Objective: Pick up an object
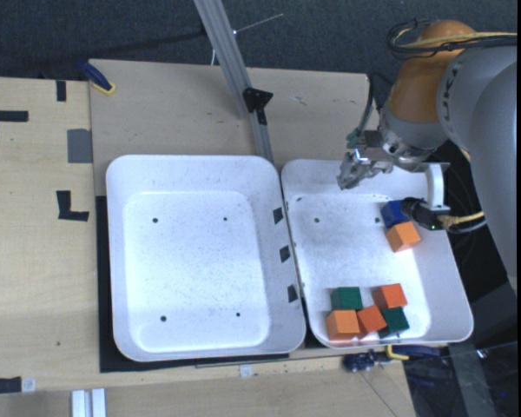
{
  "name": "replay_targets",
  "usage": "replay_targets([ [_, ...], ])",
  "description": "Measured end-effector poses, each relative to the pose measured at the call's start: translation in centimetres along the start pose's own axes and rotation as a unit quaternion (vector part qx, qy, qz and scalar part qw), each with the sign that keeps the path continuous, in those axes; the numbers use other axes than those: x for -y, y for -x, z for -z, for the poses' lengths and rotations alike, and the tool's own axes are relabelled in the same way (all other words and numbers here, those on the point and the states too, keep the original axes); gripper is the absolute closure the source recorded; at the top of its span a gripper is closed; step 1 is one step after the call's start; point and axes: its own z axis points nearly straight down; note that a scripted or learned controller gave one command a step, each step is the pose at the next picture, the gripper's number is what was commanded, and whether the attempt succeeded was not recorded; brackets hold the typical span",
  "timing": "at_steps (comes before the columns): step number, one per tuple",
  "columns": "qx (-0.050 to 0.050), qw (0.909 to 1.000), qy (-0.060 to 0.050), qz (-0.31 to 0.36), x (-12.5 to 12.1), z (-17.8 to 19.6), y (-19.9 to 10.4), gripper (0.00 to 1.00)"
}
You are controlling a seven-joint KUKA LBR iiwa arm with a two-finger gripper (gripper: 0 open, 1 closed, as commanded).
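In the right bin point(330, 181) lie several small blocks. An orange block point(404, 235) rests beside a blue block point(392, 213) near the bin's right wall. A cluster sits at the near end: a green block point(346, 298), an orange block point(342, 323), an orange block point(389, 295), a reddish-orange block point(371, 318) and a dark green block point(396, 321). My gripper point(356, 172) hangs over the far edge of the right bin, left of and beyond the blue block, with nothing visible between its fingers. Its fingertips look close together.
The left bin point(195, 254) stands beside the right one. A slanted metal pole point(230, 55) crosses the bench behind the bins. The grey arm with its orange band point(421, 89) fills the upper right. Cables point(447, 220) run by the right bin's wall.
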Motion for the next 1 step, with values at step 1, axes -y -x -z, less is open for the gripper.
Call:
replay_targets([
  [1, 0.000, 1.0000, 0.001, 0.000, 0.34, 6.29, -0.02, 1.00],
])
